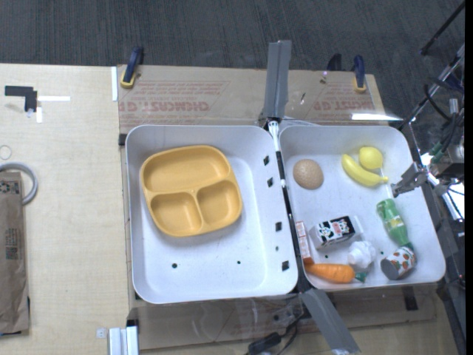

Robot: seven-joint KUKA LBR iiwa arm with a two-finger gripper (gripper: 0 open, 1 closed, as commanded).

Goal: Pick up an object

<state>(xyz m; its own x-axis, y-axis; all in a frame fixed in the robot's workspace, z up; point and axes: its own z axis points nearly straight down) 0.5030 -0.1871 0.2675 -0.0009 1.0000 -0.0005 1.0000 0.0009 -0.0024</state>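
The right bin (pixel 325 135) holds several small items. There is a brown egg-shaped piece (pixel 308 174), a yellow banana (pixel 358 171) with a lemon (pixel 372 156) touching it, and a green bottle (pixel 392 221). Lower down are a black-and-white milk carton (pixel 336 230), a white lump (pixel 361 254), an orange carrot (pixel 331 272) and a brown-and-white piece (pixel 399 263). My gripper (pixel 409 183) pokes in over the bin's right rim, just above the green bottle and right of the banana, with nothing seen in it.
A yellow divided plate (pixel 192 191) lies in the left bin (pixel 214 279). Clamps (pixel 133 66) hold cardboard behind the bins. Cables and frame parts crowd the right edge (pixel 447 154). A brown paper bag (pixel 11 242) lies on the bench at far left.
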